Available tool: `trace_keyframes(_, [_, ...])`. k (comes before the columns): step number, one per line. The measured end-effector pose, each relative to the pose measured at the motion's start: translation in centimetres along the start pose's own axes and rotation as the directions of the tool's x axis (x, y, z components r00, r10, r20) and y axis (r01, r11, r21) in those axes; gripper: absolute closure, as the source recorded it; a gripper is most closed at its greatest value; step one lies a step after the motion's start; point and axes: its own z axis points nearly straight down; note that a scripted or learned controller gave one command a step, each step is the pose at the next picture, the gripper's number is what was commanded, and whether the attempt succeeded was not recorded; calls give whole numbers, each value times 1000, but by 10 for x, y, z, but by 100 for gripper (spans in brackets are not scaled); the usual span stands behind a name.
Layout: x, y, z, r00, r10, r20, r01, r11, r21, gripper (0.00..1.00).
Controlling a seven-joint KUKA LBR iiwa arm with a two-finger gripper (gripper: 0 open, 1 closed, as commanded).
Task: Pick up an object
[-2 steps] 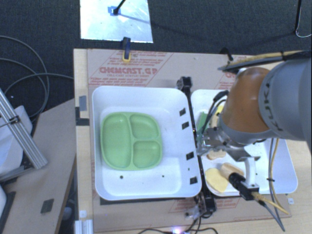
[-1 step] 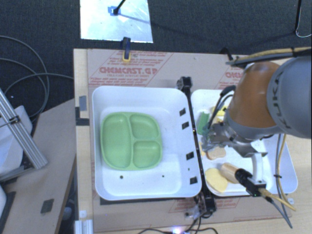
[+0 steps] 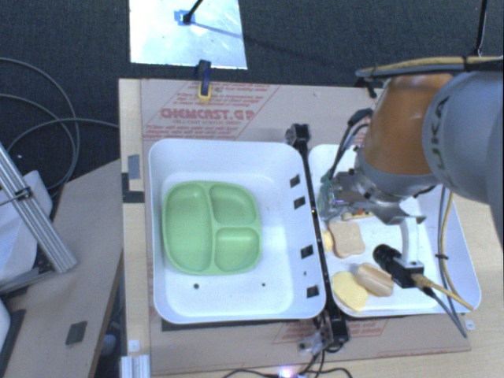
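Camera view from above, at a slant, onto two shallow white bins set side by side on a sheet of brown cardboard [image 3: 213,113] printed with red lettering.

The left bin [image 3: 181,302] holds one pale green plate [image 3: 211,227] divided into three sections. It lies flat towards the bin's left side, and nothing rests on it.

The right bin [image 3: 457,278] holds three food-like pieces, all in the half nearer the camera:
- One slice of toast [image 3: 348,240] lies near the wall shared by the bins.
- One round yellow piece [image 3: 350,290] lies near the front left corner.
- One tan bread roll [image 3: 375,279] lies just beside the yellow piece, touching or overlapping its right edge.

These three are the things available to pick up, and all lie loose on the bin floor.

The grey and orange arm [image 3: 425,132] reaches in from the right and covers much of the right bin's far half. Its gripper [image 3: 337,199] hangs low just behind the toast, close to the shared wall. The arm's body blocks the view, so I cannot make out whether the gripper is spread or pressed together, and nothing can be seen in its grasp.

Four black clips [image 3: 299,203] run along the shared wall. One blue and yellow clamp [image 3: 204,81] grips the cardboard's far edge, and behind it one shiny metal sheet [image 3: 187,22] lies on the dark floor. Black cables [image 3: 47,132] loop at the left, above a silver rail [image 3: 31,211].
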Motion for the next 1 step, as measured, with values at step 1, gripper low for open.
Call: trace_keyframes(1, [-33,-32,-136,1000,3,0,-3,1000,-13,100])
